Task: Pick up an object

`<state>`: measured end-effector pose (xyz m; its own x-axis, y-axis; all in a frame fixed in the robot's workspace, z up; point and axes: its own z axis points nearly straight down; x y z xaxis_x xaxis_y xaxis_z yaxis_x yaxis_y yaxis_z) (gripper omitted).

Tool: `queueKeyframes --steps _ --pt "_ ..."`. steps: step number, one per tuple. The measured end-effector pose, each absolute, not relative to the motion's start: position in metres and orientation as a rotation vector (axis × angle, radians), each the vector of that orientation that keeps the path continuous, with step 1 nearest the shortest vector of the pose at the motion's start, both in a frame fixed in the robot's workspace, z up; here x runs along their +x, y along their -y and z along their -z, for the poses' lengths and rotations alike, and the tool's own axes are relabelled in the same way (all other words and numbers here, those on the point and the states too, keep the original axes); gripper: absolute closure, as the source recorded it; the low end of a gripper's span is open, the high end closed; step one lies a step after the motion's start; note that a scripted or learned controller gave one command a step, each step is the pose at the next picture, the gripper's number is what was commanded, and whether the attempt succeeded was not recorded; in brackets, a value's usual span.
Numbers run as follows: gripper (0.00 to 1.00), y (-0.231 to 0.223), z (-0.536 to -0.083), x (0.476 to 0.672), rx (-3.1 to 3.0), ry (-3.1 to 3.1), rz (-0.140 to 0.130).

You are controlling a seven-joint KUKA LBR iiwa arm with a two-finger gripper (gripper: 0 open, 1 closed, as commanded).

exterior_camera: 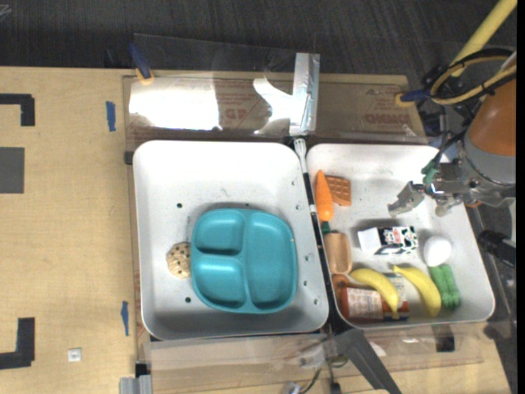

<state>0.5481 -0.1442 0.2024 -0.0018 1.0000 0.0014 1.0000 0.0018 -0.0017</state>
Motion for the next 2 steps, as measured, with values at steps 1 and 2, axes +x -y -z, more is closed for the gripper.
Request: queueKeyframes --steps 1,2 --pt "0.0 0.164 -0.123 0.522 -2.219 2.241 0.019" --pt "0.0 0.147 -0.109 0.532 -2.153 2.34 0.025"
